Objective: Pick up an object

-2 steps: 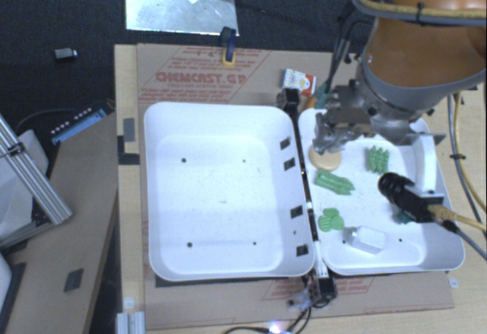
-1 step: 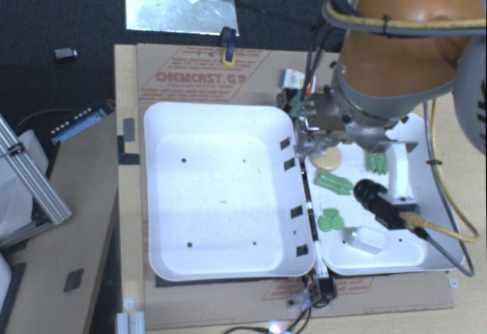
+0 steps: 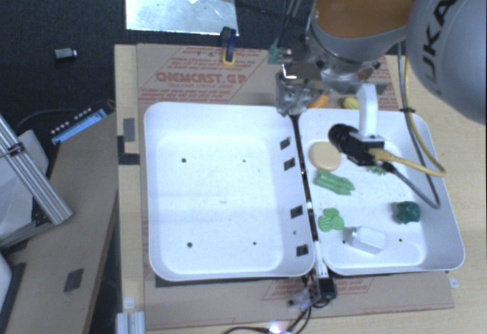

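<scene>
Nearest me in the right bin (image 3: 434,237) I see a clear white piece (image 3: 365,239), a dark green lump (image 3: 408,211), two light green pieces (image 3: 330,219) and a tan disc (image 3: 326,156). Farther back, the gripper (image 3: 292,99) hangs over the bins' far dividing edge; whether its jaws are parted, I cannot tell.

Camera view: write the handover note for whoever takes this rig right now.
Gripper: at the far edge where the two bins meet, nothing seen in it.
Right bin holds a tan disc, a light green piece, a green leafy piece, a dark teal lump and a clear white piece.
Done: nothing picked.
Left: descend on one object, grasp it, lift it.
</scene>
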`<state>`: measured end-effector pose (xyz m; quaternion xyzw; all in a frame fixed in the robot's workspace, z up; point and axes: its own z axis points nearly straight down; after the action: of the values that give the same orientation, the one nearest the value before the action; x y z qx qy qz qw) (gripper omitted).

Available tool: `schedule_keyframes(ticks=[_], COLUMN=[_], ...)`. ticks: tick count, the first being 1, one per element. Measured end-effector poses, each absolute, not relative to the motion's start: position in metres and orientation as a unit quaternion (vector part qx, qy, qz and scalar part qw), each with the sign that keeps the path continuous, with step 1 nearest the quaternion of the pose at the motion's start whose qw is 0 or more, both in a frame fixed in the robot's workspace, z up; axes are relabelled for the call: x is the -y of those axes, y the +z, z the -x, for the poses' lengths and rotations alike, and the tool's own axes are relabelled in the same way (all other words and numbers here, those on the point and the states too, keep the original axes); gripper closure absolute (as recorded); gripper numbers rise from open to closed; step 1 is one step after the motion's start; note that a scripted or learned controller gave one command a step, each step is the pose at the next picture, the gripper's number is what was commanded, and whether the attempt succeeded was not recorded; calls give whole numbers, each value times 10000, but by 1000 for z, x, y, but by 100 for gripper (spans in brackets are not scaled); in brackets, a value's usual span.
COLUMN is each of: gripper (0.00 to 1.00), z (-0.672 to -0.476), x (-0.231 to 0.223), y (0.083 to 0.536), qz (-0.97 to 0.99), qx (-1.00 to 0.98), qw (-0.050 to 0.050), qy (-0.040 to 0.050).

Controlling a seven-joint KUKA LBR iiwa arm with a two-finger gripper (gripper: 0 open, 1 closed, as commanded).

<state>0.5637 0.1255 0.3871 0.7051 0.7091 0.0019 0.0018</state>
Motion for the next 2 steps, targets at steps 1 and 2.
schedule_keyframes(ticks=[1, 2], gripper=[100, 100], z=[-666, -616], x=[-42, -116], y=[370, 386], qz=[-7093, -7034], qx=[-7049, -7108], qw=[34, -4], qy=[4, 16])
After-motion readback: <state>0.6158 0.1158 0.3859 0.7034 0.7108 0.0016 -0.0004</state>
